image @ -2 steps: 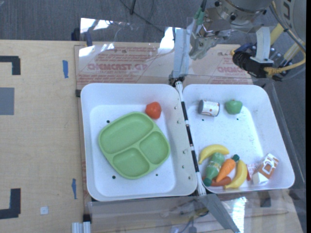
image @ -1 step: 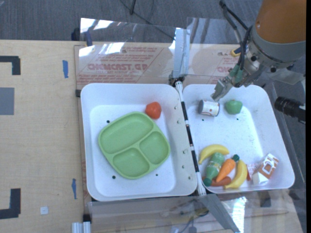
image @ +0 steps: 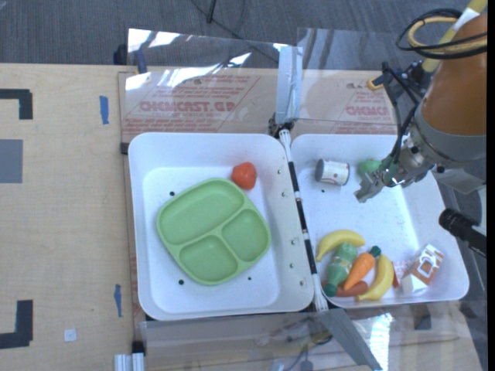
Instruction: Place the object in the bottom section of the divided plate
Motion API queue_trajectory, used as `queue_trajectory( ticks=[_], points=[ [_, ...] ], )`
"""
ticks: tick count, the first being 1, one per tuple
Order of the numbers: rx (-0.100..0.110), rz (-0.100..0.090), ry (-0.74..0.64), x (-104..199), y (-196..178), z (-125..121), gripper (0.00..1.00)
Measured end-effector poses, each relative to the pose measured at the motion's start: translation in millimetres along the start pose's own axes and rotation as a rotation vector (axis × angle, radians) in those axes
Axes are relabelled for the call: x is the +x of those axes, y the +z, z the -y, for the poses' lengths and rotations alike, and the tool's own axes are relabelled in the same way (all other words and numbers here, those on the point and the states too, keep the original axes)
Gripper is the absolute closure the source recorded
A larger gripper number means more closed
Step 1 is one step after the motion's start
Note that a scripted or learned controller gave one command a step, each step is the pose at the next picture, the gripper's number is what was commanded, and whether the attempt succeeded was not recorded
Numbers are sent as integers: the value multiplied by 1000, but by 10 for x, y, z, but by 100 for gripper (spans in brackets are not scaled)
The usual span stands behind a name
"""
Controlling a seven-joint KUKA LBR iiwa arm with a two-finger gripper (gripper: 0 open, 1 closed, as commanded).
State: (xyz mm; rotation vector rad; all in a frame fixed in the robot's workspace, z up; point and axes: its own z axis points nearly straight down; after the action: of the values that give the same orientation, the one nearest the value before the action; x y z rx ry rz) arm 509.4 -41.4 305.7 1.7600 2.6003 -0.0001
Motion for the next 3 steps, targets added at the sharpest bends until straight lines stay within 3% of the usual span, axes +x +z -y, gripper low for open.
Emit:
queue_trajectory(
  ticks=[1, 2, 3],
  points=[
    [2, -2, 83, 235, 1216, 222, 100],
    [-8, 4, 61, -441, 2158, 473, 100],
    [-1, 1, -8, -1224, 1301, 460, 100]
  ],
)
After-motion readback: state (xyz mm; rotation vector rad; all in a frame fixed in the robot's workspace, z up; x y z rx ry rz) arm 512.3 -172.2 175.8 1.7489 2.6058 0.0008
